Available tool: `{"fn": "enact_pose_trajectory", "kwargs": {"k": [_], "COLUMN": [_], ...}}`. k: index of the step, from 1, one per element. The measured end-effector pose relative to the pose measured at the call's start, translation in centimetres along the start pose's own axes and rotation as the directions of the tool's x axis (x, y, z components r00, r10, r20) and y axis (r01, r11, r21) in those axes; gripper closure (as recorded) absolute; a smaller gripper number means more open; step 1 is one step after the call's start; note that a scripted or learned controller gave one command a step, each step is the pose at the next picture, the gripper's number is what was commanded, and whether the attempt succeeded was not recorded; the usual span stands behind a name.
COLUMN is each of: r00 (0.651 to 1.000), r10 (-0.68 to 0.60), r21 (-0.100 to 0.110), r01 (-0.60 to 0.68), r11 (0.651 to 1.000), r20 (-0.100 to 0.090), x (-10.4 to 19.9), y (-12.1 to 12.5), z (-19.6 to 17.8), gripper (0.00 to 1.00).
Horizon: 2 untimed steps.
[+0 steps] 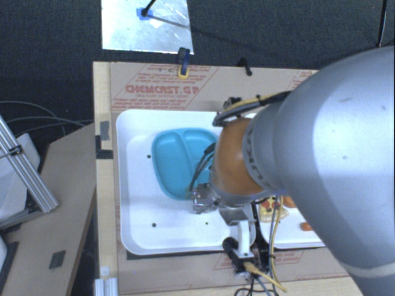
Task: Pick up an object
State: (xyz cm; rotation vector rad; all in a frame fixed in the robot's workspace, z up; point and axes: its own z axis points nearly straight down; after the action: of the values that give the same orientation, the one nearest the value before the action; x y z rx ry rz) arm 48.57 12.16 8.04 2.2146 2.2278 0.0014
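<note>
Grey arm w/ orange band covers the 3 o'clock side. Light-blue plastic two-part dish lies in shallow white bin, nearer its 12 o'clock wall. Pincer sits at dish's 5 o'clock edge, mostly hidden under wrist; released or clenched, can't tell. Small orange bit approx 4 o'clock of wrist.

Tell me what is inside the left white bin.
A blue dish lies in the bin. The arm covers the dish's right edge and the bin's right side; anything there is hidden.
</note>
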Motion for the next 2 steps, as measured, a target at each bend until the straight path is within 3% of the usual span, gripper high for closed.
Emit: {"fn": "enact_pose_trajectory", "kwargs": {"k": [1,2], "r00": [1.0,1.0], "r10": [-0.003,0.009], "r21": [-0.018,0.004], "r01": [0.003,-0.009], "r11": [1.0,1.0], "r20": [-0.009,0.003], "x": [6.8,1.7], "y": [0.3,0.1], "z": [-33.0,-25.9], "gripper": [1.0,1.0]}}
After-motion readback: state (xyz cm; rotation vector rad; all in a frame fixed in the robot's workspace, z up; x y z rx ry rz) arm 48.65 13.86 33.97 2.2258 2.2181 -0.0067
